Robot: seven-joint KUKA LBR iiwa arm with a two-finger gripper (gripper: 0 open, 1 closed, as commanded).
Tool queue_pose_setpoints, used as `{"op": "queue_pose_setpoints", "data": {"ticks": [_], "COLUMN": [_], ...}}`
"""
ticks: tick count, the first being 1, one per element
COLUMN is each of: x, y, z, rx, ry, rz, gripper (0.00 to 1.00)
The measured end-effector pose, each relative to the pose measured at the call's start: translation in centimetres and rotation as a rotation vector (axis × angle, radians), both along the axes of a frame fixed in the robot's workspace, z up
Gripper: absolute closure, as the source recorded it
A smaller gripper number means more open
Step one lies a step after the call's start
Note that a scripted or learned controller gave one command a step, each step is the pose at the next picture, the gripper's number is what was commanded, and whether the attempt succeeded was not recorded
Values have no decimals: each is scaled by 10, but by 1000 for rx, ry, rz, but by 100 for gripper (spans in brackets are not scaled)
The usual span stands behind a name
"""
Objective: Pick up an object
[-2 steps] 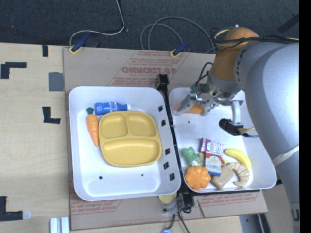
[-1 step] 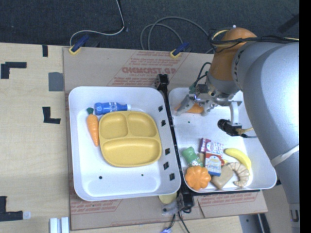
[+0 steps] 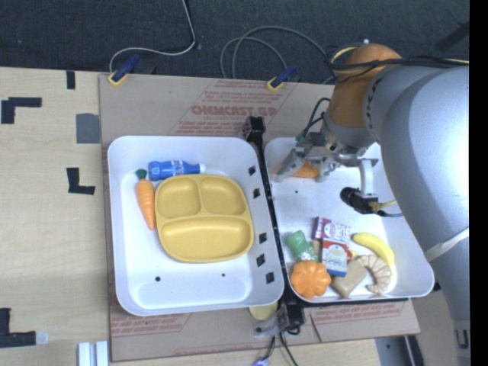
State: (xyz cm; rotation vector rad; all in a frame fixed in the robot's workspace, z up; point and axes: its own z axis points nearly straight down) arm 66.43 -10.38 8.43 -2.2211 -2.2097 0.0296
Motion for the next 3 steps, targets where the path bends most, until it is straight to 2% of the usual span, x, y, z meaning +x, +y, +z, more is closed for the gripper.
{"op": "queue_pose_setpoints", "data": {"ticks": [1,3], "x": [1,0], "y": [-11,-6], "z": [0,0], "rx": [17,3], "ry": [4,0], "rz": [6,1], "gripper": [0,0]}}
